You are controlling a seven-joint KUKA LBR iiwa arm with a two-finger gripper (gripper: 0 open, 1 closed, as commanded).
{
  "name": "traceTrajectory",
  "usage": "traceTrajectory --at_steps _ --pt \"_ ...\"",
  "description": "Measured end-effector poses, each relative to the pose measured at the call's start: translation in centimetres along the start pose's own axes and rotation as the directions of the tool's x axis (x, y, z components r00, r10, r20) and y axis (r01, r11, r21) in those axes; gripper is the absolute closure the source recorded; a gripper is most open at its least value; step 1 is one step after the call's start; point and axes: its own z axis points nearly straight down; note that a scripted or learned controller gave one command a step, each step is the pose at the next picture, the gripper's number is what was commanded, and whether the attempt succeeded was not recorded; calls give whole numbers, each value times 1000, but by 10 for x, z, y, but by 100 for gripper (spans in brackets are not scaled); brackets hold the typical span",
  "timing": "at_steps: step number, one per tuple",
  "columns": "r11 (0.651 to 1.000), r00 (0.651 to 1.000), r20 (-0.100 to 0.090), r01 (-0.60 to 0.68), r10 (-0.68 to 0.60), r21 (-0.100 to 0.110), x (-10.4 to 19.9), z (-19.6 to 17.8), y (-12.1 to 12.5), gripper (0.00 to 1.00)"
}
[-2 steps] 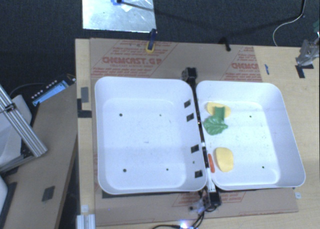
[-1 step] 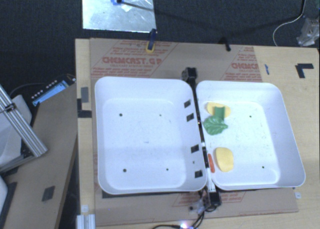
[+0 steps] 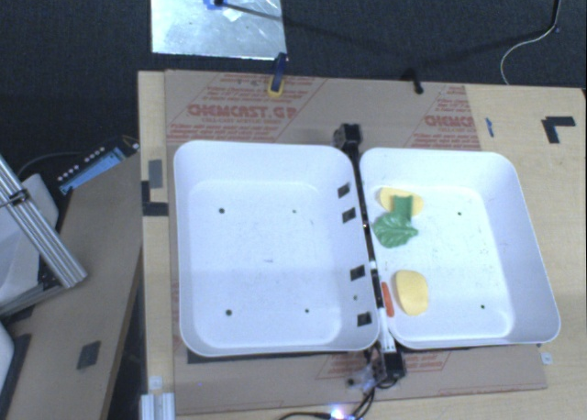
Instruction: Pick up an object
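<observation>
My arm and gripper are not over the bins at this moment, so I cannot tell how my gripper stands.

Everything worth picking lies in the right bin (image 3: 527, 226), all of it close to that bin's left wall. A yellow piece (image 3: 400, 200) sits near the upper left corner, and a green leaf-shaped piece (image 3: 396, 230) lies just below it, touching or slightly overlapping its lower edge. A second yellow oval piece (image 3: 411, 292) lies further down the left side, well apart from the other two, with a thin orange sliver (image 3: 387, 298) just beside it against the wall. The left bin (image 3: 197, 226) offers me nothing.

I judge the lower yellow oval the best target: it lies alone, so my grip would close on one thing only. I should come straight down over its middle, with my fingers turned so neither lands on the bin wall or the orange sliver, and close fully before lifting.

The cardboard sheet (image 3: 303, 102) under the bins carries red print reading "CHEMCAST GP" beyond the left bin's far edge, repeated beyond the right bin, partly cut off.
</observation>
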Motion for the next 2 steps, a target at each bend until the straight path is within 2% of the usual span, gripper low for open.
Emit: traceTrajectory --at_steps 1,2 --pt "1000 1000 -6 -6 6 15 -1 7 -58 100" --pt "1000 1000 -6 -6 6 16 0 7 -122 100"
